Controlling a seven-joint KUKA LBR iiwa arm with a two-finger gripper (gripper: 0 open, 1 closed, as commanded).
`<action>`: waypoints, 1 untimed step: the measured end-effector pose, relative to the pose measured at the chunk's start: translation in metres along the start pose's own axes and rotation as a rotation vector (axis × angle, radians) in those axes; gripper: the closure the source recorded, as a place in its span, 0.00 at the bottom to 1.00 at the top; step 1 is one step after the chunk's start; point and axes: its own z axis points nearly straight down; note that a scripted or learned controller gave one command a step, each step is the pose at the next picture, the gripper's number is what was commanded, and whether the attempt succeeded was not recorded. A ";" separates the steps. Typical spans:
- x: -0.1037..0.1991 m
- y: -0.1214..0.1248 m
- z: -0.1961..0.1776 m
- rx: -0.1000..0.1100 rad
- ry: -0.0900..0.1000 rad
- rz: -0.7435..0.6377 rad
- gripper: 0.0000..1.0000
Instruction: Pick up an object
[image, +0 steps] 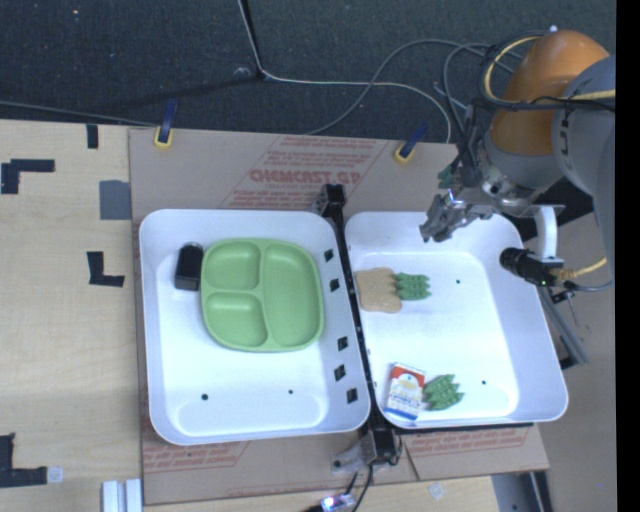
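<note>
From above, the arm (560, 90) is reaching in over the right bin (500, 330), with its orange band showing near the top corner. The gripper (437, 228) is hanging over that bin's far edge, toward the divider (345, 300) between the bins. Whether the jaws are open or shut cannot be told at this size, and nothing is showing between them.

Taking the divider as the landmark: a tan piece (377, 290) is lying just right of it, about halfway along, and a green leafy toy (412, 287) is touching that piece on the side away from the divider. Both are sitting below the gripper and apart from it. Nearer the camera, a small red-and-white carton (404, 390) is lying close to the divider, with a second green toy (443, 392) just beside it.

Left of the divider, in the left bin (170, 400), a green sectioned plate (262, 295) is resting flat, and a black block (188, 267) is sitting against its far-left side.
</note>
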 end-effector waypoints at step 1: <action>0.050 -0.012 0.010 0.007 0.002 -0.003 1.00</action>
